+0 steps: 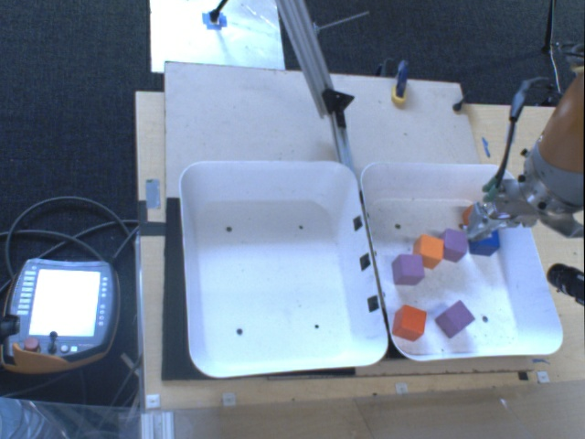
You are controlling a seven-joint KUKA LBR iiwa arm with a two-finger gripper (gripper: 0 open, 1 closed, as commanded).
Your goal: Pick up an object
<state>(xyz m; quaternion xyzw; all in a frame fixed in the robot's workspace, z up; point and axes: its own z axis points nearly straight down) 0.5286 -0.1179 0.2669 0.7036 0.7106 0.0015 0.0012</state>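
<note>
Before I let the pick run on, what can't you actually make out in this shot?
- Gripper fingers: hidden by the wrist above them, camera view.
- Blue block: partly covered by the gripper; whether it is held is unclear.
- Orange object behind the gripper: mostly hidden, shape unclear.
- Arm: cut off by the right edge.

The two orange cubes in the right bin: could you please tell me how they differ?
The rear orange cube is paler orange; the front orange cube is redder. The rear one touches a purple cube beside it; the front one stands apart from its neighbours. The rear one sits nearer the tool. Both look alike in size and lie in the right bin.
</note>
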